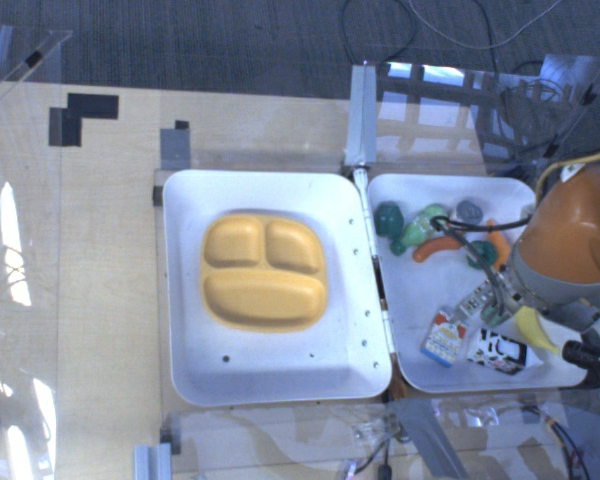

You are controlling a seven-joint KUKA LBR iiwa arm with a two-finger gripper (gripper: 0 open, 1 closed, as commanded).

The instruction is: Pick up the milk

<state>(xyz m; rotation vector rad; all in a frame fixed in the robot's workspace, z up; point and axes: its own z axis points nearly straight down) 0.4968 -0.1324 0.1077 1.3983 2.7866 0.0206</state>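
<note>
A small white carton with black cow-like patches (pixel 500 351), which I take for the milk, lies flat near the front edge of the right bin (pixel 412 368). Just left of it lies a second small carton (pixel 445 336) printed in blue, white and red. My gripper (pixel 485 305) hangs low over the bin, right above and between these two cartons, under the orange band of the arm (pixel 575 233). I see nothing held in it. The arm hides the bin's right side.
A yellow banana (pixel 535 330) lies beside the patched carton, partly under the arm. Green toys (pixel 405 223), an orange carrot (pixel 442 248) and a grey cap (pixel 469 211) sit at the back of the right bin. The left bin (pixel 180 298) holds a yellow divided plate (pixel 264 270).
</note>
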